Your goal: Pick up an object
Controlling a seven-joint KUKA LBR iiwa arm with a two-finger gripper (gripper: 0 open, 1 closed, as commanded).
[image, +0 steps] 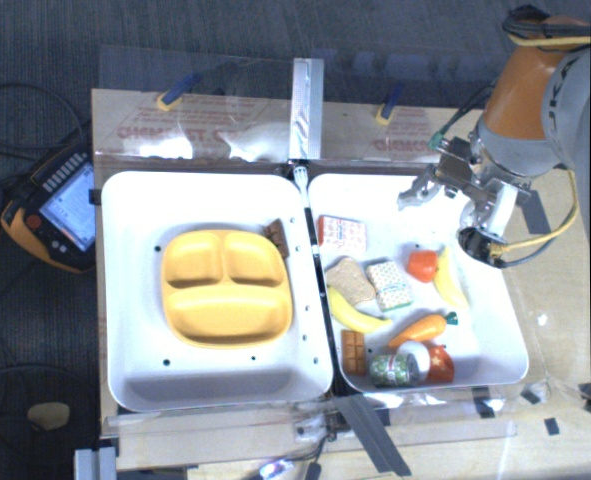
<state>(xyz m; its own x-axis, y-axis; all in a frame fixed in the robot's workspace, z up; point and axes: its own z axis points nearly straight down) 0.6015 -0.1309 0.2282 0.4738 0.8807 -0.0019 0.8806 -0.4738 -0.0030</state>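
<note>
Pincer [420,192], grip state unclear, hovers at upper right over the shallow white bin [510,313], above the red plastic tomato [424,263], likely choosing.

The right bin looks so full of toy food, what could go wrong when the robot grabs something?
The yellow plastic banana, orange toy carrot and small checkered box lie crowded together, so the end effector might bump a neighbour or pinch two at once. The green can lies against the white right bin's wall, which may block a grab.
</note>
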